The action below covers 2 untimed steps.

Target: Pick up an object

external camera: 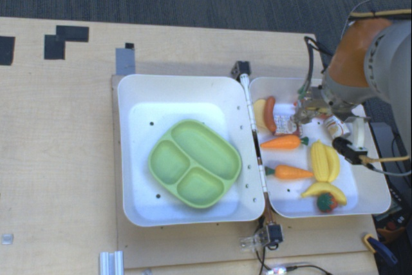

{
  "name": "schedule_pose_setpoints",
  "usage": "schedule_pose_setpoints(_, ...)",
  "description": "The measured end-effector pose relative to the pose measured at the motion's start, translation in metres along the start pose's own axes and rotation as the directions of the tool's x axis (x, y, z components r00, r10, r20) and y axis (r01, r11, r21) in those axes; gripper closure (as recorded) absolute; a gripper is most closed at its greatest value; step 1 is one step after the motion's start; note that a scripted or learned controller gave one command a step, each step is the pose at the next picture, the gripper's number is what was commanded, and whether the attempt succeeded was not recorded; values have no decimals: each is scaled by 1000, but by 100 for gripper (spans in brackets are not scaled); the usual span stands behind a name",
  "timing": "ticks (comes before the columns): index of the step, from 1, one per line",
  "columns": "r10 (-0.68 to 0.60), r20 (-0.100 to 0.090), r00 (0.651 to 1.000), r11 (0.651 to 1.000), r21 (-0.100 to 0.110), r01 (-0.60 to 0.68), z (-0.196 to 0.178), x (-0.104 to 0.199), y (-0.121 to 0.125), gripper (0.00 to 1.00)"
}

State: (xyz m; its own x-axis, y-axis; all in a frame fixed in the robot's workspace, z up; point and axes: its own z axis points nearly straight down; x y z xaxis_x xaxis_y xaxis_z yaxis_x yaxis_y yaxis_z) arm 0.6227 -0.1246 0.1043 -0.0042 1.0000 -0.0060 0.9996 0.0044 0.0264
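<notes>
A: Right, what do you see on the table (58,158)?

B: Two white bins side by side. Left bin (138,100) holds a green divided plate (195,163), three compartments, sitting a bit toward the near side. Right bin (373,199) has the toys.

A: List the toys for me.

B: Upper carrot (281,143) lying roughly level, tip toward the divider. Lower carrot (293,172) just below it, tip also toward the divider. Yellow bananas (325,161) right of the carrots, another banana piece (324,189) under them, and a red-and-green round fruit (326,203) touching that piece near the front wall. A red sausage-like piece (270,114) and a pale yellow item (260,114) sit against the divider at the far end.

A: And your hand?

B: Hand (304,114) is down over the far part of the right bin, just above the upper carrot, beside a small white packet (282,120). Arm comes in from the right, orange band (353,55) above the wrist.

A: Open or closed?

B: You can't tell from this angle; the hardware blocks the tips. Nothing visibly between them, so don't count anything as held.

A: Cables?

B: One black cable (313,64) loops up near the wrist.
</notes>
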Motion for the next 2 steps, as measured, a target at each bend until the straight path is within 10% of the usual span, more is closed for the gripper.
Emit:
schedule_pose_setpoints(1, -2, -7, 1000, 1000, 21, 2, -47, 35, 39, 100)
schedule_pose_setpoints(2, -2, -6, 1000, 1000, 23, 2, -46, 34, 38, 0)
